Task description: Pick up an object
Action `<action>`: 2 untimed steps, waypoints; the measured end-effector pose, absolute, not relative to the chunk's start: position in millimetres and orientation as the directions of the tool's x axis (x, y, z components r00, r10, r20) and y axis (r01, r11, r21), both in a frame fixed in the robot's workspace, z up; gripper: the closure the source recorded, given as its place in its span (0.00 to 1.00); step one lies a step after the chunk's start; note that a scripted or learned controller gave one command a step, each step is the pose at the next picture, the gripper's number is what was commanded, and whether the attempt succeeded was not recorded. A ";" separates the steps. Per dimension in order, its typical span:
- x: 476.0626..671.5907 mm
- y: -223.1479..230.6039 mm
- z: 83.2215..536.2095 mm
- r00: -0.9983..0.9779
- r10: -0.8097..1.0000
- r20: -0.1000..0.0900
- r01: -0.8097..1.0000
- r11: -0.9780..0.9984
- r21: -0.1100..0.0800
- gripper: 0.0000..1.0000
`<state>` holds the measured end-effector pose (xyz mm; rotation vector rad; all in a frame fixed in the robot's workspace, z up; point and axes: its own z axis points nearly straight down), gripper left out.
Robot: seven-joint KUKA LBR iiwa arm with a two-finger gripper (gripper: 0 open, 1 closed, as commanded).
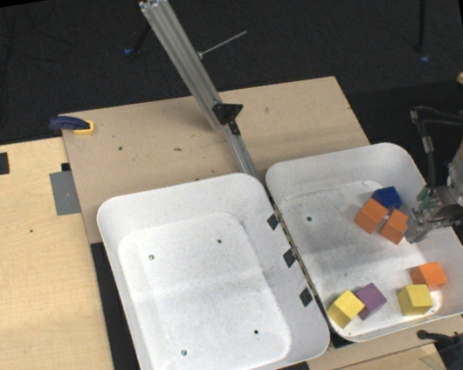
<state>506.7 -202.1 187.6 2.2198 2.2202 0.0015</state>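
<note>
Hovering at the right bin [339,165]'s right rim, the gripper [418,226] sits just beside an orange block [395,226]; honestly can't tell how the pincer is set. Risk: three hard, smooth little cubes huddle there, blue cube [386,197] touching, so a grab could nudge neighbours or slip off a corner.

Bins [191,204] matt white plastic; bench [153,140] bare wood; rail [187,59] ribbed metal.

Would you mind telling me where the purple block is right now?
The purple block sits in the right bin, near its front edge, touching a yellow block on its left; another yellow block lies further right.
</note>
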 end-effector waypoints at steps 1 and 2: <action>507.5 -203.0 227.1 -0.002 1.000 -0.001 1.000 0.002 0.002 1.00; 526.9 -151.6 216.5 -0.004 1.000 0.003 1.000 0.004 -0.003 1.00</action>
